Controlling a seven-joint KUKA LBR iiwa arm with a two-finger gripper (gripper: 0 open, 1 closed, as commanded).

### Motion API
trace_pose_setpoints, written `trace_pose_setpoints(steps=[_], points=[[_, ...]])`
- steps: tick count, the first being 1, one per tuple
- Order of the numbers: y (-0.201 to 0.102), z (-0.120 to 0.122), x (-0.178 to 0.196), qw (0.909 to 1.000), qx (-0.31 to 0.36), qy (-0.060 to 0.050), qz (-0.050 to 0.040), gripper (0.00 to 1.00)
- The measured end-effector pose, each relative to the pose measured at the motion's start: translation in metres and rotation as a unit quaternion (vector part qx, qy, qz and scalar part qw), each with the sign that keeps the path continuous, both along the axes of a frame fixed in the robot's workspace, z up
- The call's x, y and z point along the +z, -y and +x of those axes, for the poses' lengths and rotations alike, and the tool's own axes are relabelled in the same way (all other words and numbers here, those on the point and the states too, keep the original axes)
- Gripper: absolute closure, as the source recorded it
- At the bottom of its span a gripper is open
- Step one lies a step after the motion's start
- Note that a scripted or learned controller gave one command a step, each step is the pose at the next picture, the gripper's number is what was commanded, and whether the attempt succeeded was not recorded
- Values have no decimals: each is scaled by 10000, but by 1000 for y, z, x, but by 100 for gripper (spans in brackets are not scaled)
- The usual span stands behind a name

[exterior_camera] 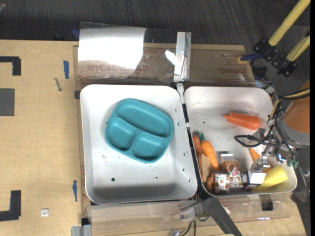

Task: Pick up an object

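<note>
The right bin (216,100) holds several small objects. An orange tapered piece (242,120) lies near its far right side. A toy carrot (209,153) lies along the left wall beside another orange piece (198,144). A yellow cone (275,177) rests in the near right corner, with a small patterned can (222,181) and white packets (231,168) in front. My gripper (268,156) hangs low over the bin's right side, just above the yellow cone, with black cables looped around it. Nothing shows between its tips.
The left bin (93,146) carries a teal divided plate (139,129). A shiny divider post (181,58) stands behind the wall between the bins. Yellow bars (290,18) cross the top right corner. The arm's orange band (300,118) overhangs the right bin's edge.
</note>
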State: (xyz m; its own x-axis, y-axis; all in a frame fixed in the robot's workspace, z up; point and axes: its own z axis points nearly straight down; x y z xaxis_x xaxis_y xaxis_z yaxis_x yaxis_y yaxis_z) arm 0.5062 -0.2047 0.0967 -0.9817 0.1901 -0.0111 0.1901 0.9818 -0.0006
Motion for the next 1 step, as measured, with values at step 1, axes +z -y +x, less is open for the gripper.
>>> trace_pose_setpoints(steps=[1], points=[[5, -10, -7, 9995, -310, 30, 5, 0]])
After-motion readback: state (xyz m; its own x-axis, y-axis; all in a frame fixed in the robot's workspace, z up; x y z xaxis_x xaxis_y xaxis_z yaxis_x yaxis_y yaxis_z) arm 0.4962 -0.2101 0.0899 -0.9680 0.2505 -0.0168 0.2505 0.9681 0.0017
